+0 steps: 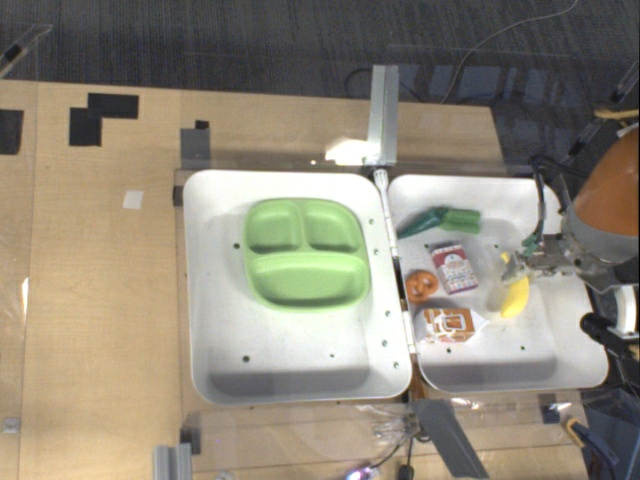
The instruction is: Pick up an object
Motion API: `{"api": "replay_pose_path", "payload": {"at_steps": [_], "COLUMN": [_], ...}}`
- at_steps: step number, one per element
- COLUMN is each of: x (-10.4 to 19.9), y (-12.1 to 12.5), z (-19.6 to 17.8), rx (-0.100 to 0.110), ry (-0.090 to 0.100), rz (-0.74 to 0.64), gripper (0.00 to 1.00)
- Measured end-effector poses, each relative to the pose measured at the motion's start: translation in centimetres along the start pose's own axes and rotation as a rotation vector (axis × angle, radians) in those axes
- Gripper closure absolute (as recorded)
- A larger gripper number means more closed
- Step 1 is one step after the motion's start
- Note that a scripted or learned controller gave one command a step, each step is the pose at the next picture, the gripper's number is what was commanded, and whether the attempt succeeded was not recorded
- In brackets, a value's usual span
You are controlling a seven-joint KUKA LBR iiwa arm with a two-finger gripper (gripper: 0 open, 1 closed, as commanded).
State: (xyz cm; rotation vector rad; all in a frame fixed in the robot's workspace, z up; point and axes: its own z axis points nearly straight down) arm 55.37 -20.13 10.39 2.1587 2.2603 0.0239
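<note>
1. Over the right bin [590, 363], near its right wall, the gripper [540, 256] sits at the end of the arm [610, 203]; whether it is released or clenched, I cannot tell.
2. Just beside it, to the lower left, a yellow banana [514, 297] lies on the bin floor. Its long axis runs from upper right to lower left. I judge this the nearest thing to pick.
3. Further left lie a red packet [454, 267], a pretzel [421, 284], an orange packet [447, 323] and a green tool [440, 219].
4. Well apart, the left bin [215, 358] bears a green tray [305, 252].
</note>
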Motion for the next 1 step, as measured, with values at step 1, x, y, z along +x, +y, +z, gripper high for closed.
{"api": "replay_pose_path", "payload": {"at_steps": [1], "x": [5.29], "y": [3.77], "z": [-9.75], "rx": [0.016], "ry": [-0.002], "rz": [0.159], "gripper": [1.00]}}
